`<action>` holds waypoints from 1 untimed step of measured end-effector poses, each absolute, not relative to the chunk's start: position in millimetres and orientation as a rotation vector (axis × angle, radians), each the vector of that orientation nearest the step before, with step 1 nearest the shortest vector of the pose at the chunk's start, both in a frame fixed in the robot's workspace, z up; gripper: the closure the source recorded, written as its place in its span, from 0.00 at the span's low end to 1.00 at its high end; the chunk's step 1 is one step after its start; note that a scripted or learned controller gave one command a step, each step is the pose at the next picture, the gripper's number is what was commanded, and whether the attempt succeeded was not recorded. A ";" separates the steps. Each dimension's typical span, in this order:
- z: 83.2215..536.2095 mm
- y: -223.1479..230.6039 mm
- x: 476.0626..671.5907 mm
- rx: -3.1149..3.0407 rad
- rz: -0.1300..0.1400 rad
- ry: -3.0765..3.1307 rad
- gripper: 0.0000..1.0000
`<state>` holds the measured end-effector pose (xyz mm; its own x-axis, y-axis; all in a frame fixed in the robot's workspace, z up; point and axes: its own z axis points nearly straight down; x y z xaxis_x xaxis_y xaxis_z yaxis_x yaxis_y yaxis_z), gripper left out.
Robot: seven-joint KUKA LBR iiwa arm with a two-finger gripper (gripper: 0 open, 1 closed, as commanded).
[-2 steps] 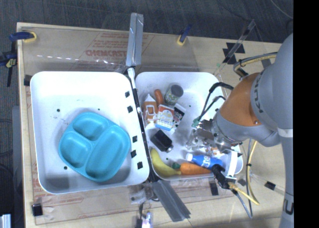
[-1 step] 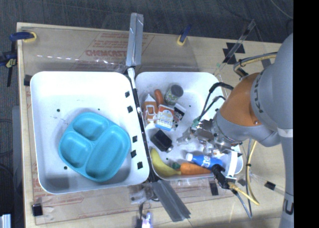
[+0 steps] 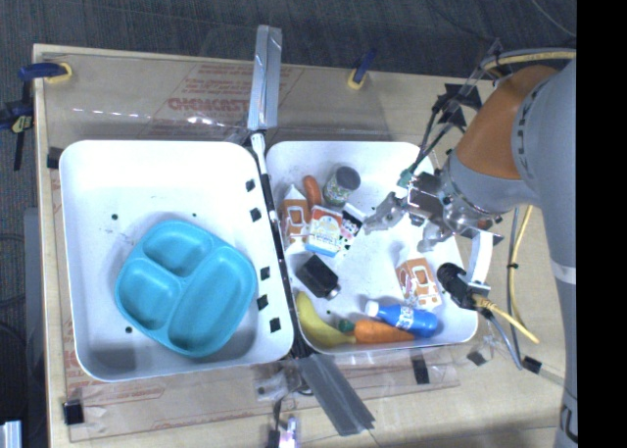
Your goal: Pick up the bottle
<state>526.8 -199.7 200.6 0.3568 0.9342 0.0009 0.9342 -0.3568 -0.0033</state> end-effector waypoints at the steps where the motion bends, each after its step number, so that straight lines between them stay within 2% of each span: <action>1: 106.2 -154.5 480.6 -2.464 -0.013 -1.958 0.00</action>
